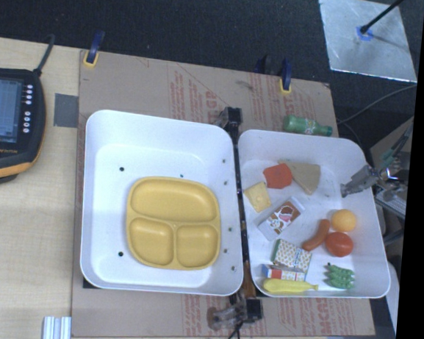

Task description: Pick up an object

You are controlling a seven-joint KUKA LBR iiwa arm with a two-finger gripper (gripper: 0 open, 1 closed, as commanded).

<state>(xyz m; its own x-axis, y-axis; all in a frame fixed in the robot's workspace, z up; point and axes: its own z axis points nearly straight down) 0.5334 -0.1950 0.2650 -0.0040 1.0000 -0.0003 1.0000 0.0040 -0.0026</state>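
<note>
The right bin [324, 148] holds several toy foods: a red block [277, 175], a tan wedge [305, 176], a yellow cheese piece [257, 196], a small printed carton [283, 216], an orange [344, 219], a tomato [339, 244], a sausage [315, 235], a green patterned box [291, 255], a banana [289, 287] and green peas [339, 276]. My gripper [355, 183] reaches in at the bin's right edge, above and right of the orange, with nothing visible between its fingers.
The left bin [111, 138] contains a yellow divided tray [172, 222]. A green bottle [306, 125] lies on the cardboard behind the right bin. A teach pendant [5, 126] sits at the far left of the bench.
</note>
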